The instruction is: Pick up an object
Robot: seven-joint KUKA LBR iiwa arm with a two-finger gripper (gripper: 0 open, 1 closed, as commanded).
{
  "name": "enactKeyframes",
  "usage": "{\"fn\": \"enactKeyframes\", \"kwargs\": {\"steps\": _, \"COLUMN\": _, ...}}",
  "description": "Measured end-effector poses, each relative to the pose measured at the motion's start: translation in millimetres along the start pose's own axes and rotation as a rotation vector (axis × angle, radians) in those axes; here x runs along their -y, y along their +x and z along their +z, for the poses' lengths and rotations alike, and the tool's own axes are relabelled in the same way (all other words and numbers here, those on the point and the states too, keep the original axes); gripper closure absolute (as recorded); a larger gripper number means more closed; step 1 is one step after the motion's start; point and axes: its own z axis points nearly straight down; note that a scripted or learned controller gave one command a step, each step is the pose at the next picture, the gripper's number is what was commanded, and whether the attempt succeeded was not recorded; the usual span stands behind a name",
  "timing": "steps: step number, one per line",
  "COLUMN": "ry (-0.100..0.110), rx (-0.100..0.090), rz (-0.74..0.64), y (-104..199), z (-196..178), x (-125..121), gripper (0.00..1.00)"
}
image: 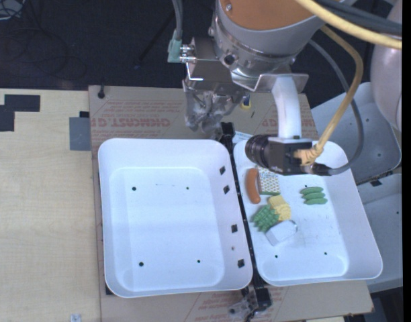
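Several small items lie in the right bin [340,260], near its left wall: an orange-red sausage shape [252,185], a checkered green-and-white piece [269,180], a yellow corn piece [281,208], a green leafy piece [264,218], a white block [281,232] and a green pea pod [313,195]. My gripper [205,116] hangs blurred over the far rim where the two bins meet, up and left of the items and apart from them. Nothing is visibly held in it.
The left bin [118,247] sits beside the right one, with a black clip strip [234,228] between them. A black cylinder [272,154] on the arm and a yellow hose [340,113] hang over the right bin's far end. Cardboard [138,116] lies behind the bins.
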Motion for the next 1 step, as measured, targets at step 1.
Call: {"fn": "enactKeyframes", "kwargs": {"steps": 1, "ry": -0.002, "rx": -0.001, "rz": 0.008, "y": -28.8, "z": 9.9, "x": 25.8, "gripper": 1.0}}
